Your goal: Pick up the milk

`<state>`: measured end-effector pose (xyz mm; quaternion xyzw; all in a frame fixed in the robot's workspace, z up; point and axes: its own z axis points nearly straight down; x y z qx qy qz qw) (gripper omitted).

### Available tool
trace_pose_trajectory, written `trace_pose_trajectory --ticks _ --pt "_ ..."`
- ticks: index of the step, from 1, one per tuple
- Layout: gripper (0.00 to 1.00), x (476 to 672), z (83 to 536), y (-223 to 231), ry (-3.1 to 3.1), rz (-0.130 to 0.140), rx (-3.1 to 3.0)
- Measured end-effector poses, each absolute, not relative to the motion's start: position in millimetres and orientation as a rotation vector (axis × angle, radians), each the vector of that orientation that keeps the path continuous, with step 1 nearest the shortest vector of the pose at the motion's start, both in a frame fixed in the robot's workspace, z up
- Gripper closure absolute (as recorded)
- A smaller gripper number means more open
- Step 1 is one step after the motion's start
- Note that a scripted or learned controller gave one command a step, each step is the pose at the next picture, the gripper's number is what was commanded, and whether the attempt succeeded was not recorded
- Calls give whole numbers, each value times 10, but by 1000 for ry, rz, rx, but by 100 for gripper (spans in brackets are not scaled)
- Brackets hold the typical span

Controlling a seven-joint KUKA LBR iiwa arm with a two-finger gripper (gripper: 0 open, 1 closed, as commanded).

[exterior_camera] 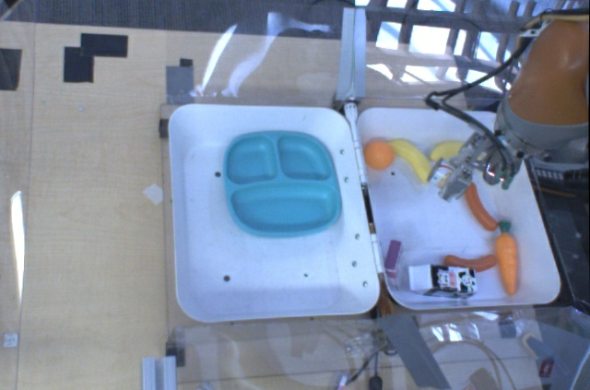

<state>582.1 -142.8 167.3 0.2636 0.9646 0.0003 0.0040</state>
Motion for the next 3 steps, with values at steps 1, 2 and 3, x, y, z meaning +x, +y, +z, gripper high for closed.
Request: trace_pose_trajectory --ticks 1,2,3 --pt "100 5921 968 -1978 2891 3 1205" --pt "100 6415 904 -1497 2803 4 1405" --pt "0 6377 880 -1501 2816 -2 1414"
